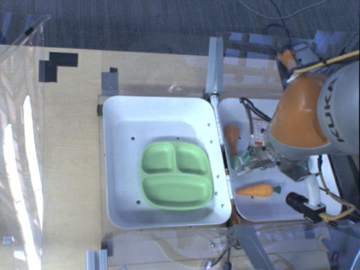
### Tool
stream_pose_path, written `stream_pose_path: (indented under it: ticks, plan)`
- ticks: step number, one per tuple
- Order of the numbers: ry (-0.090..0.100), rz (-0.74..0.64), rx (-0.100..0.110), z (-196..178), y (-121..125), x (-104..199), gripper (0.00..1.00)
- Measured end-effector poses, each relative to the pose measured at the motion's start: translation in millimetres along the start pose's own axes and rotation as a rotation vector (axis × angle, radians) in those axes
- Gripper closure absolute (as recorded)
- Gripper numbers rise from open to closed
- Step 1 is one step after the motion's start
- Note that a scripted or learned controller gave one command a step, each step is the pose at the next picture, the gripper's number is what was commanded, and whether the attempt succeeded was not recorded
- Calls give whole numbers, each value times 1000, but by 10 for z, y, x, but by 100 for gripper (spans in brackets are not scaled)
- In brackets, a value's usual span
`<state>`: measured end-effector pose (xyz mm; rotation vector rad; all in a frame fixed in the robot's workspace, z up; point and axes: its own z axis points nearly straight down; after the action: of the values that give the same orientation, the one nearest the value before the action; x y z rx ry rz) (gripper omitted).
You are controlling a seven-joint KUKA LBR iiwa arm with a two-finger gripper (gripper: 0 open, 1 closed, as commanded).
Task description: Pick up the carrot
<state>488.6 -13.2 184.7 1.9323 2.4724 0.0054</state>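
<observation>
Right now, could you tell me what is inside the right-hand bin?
The right bin holds the carrot and a brown wooden piece. The gripper hangs above the carrot; the arm covers the rest.

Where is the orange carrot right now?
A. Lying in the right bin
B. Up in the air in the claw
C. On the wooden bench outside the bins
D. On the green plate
A. The carrot lies flat on the floor of the right bin, near its front edge, just below the claw and apart from the green plate in the left bin.
</observation>
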Motion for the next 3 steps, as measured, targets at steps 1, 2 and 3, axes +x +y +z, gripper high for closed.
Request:
stream_pose_path:
  ticks: [1, 2, 3]
  plan:
    - [0, -282, 0, 2, 46, 190, 100]
    - [-1, -92, -1, -5, -61, -225, 100]
    - [-1, -387, -1, -4, -28, -116, 100]
